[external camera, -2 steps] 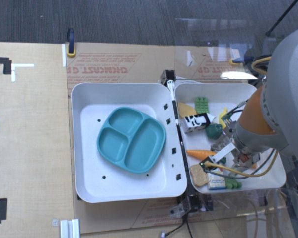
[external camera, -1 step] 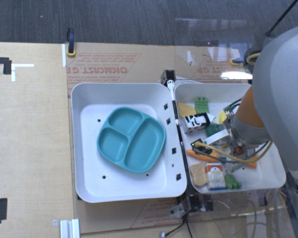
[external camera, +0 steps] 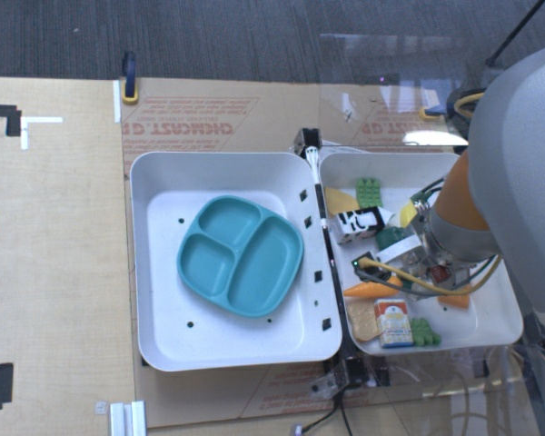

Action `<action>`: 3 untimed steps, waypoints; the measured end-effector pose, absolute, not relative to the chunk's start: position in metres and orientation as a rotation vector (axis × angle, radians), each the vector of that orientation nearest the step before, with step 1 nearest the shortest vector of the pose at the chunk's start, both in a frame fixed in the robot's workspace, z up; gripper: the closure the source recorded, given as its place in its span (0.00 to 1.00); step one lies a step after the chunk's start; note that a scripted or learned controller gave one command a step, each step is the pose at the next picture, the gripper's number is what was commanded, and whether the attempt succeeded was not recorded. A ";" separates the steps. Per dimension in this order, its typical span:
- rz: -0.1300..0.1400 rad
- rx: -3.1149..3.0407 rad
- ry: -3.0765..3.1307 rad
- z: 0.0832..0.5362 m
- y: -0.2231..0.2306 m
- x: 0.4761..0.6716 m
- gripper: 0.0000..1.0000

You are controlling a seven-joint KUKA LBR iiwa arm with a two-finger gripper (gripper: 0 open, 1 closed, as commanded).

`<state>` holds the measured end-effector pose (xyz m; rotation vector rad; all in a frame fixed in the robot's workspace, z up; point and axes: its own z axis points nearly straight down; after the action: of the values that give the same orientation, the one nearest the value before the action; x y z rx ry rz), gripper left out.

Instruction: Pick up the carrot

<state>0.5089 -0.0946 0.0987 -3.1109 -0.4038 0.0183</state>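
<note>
Where the arm reaches down into the right bin [external camera: 500, 321], the carrot [external camera: 371, 290] lies just left of and slightly below the gripper [external camera: 427, 266], on the bin floor near the dividing wall. Its long axis runs roughly left to right, tilted a little, with a yellow cable [external camera: 409, 281] crossing above it. How the gripper is set cannot be told, since wrist and cables hide it; nothing shows as held. A small carton [external camera: 395, 323] sits just below the carrot, and the teal plate [external camera: 241, 255] rests in the left bin [external camera: 154, 334].
</note>
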 end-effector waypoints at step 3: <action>0.010 -3.120 -0.340 0.091 -0.094 0.520 0.00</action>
<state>0.5203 -0.0937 0.0906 -3.1202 -0.3401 0.0103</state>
